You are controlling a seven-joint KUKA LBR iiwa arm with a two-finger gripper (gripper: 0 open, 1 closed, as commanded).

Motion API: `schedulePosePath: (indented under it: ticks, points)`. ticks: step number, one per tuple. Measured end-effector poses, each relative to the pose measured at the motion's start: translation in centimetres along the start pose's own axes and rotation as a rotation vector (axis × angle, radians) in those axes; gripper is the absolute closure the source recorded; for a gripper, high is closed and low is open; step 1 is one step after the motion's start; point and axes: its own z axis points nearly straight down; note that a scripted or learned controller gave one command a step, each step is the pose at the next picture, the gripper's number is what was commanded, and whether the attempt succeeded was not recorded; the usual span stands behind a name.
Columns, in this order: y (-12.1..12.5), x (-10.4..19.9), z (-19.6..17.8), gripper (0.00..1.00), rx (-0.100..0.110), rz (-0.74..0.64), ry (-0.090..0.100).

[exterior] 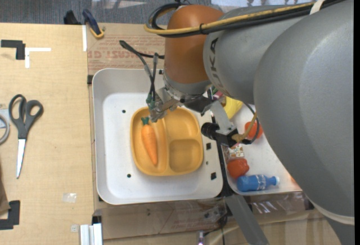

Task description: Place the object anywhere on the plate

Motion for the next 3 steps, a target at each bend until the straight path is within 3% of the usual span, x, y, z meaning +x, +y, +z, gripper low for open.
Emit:
schedulePosePath:
  ticks: [1,2,3]
  points:
    - [-7.8,1.3,-8.9,1.0,-0.003,-0.116,0.0]
    - [-10.1,1.6,-7.8,1.0,-0.002,-0.266,0.001]
    - [-1.9,4.4,-20.2,1.0,-0.004,-0.471,-0.002]
